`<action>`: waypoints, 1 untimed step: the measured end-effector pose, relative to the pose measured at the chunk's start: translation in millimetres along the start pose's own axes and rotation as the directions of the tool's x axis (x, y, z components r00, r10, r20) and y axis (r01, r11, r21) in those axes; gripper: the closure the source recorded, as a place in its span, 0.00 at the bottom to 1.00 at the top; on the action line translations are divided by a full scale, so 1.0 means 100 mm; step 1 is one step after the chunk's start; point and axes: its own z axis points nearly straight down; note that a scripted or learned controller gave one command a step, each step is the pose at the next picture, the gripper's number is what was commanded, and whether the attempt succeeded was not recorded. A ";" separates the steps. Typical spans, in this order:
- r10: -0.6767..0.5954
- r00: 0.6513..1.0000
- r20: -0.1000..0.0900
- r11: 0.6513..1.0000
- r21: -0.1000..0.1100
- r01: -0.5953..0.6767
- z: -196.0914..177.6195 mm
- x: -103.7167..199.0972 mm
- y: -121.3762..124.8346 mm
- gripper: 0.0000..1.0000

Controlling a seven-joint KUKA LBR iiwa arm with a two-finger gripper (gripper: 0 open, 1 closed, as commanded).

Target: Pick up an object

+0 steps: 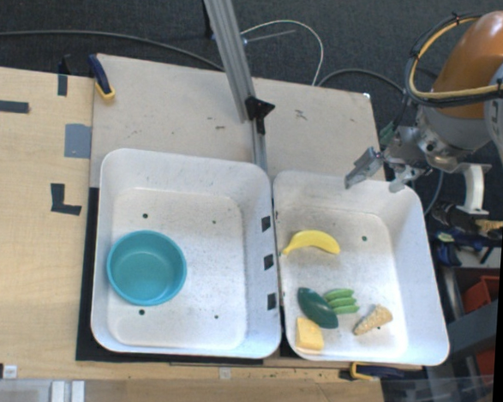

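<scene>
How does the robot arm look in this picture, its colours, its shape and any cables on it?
The arm is a rounded grey body with a glossy orange band. Thin black and yellow cables loop over the orange part. At its end sits a small grey metal gripper with two fingers.

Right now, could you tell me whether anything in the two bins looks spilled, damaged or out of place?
Nothing stands out. The teal bowl sits upright in the left bin; the banana and other toy foods lie loose in the right bin. The hand hovers over its far rim.
</scene>
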 end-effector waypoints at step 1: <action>0.000 1.000 0.000 1.000 0.000 0.000 0.00 0.00 0.00 0.00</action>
